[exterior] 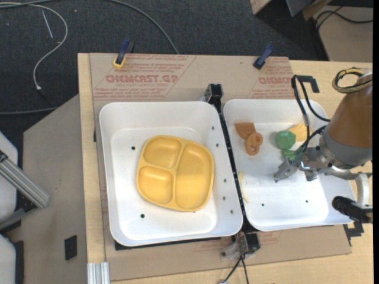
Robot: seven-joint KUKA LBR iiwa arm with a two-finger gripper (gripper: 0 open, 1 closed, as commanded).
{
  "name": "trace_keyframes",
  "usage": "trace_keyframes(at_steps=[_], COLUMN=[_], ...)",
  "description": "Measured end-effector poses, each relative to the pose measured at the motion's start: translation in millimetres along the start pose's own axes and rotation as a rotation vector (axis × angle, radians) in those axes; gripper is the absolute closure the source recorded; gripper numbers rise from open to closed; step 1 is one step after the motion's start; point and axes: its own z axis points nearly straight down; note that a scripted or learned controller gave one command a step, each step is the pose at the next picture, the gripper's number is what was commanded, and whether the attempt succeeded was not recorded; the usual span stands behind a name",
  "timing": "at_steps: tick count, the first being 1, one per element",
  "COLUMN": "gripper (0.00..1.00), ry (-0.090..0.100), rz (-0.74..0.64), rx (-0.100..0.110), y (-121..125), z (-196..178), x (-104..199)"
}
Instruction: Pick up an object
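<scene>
Tool (pixel 288 169) – beside green object (pixel 285 139)

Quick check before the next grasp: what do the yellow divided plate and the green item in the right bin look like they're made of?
The yellow divided plate looks like moulded plastic: one even colour, rounded compartment ridges, soft satin sheen. The green item looks like smooth plastic or rubber, possibly toy food: solid saturated green with a faint highlight. It is too small to tell which.

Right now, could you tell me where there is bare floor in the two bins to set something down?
Left bin: only a strip around the yellow divided plate. Right bin: the near half is free, below the gripper. Its far part is crowded with the brown pieces, green object and arm.
</scene>
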Motion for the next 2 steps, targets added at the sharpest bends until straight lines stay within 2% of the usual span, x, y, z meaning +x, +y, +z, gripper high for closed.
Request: trace_keyframes(at_steps=[1, 2], gripper=[0.00, 1.00], ry=[0.000, -0.002], rz=[0.000, 0.001], rx=[-0.001, -0.009], y=[-1.1, 1.0], z=[53.1, 39.0], x=[0.8, 0.4])
